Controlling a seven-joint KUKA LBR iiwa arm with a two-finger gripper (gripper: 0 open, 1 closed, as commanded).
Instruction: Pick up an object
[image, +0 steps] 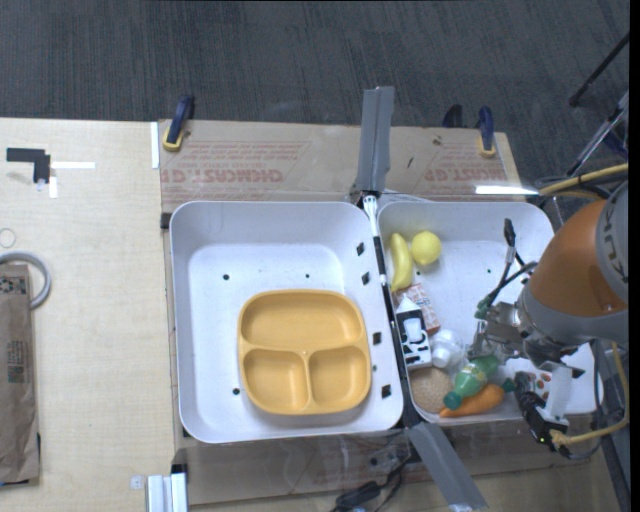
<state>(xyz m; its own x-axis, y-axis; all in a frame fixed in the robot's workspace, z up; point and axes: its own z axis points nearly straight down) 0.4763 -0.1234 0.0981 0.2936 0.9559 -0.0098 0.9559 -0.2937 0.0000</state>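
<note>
Item: my end effector is hovering low in the right white bin over the green plastic bottle beside the orange carrot, grip state unreadable, nothing lifted, pick outstanding.

Pretty even overhead light, bright enough — the white bins nearly blow out, with soft shadows along their inner walls. Whole frame's a bit soft and grainy, and small stuff at the right smears together.
</note>
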